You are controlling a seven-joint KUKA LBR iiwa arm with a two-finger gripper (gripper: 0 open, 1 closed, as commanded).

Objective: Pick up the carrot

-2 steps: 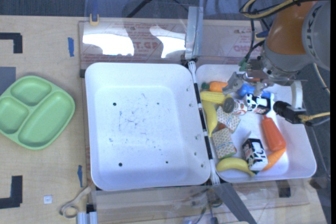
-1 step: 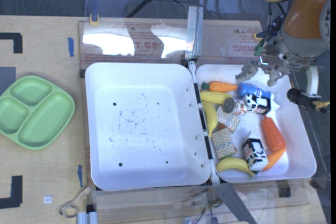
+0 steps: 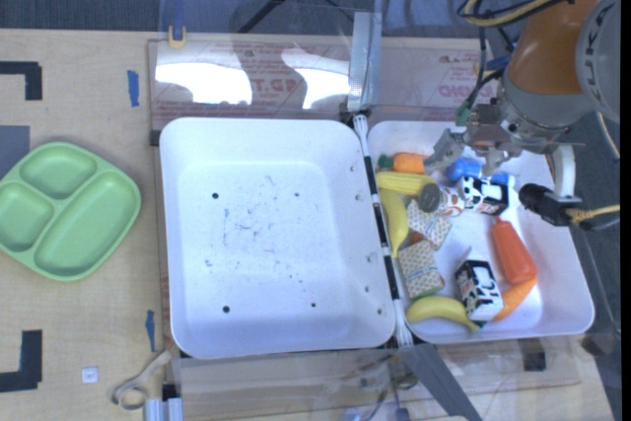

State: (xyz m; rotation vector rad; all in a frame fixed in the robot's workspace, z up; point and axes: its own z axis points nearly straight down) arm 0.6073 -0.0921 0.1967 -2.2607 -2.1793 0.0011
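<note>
The carrot (image 3: 514, 253) is a red-orange stick lying along the right side of the right bin (image 3: 572, 296), its paler tip pointing toward the front edge. My gripper (image 3: 475, 151) hangs over the back of that bin, well behind the carrot and apart from it. Its fingers look spread open, with nothing held between them. A blue item (image 3: 463, 172) lies just below the fingers.
The right bin also holds a small orange fruit (image 3: 408, 163), a yellow corn cob (image 3: 398, 184), a banana (image 3: 439, 311), two black-and-white cartons (image 3: 479, 289) and crackers (image 3: 421, 265). The left bin (image 3: 266, 138) adjoins it. A green divided plate (image 3: 64, 209) sits far left.
</note>
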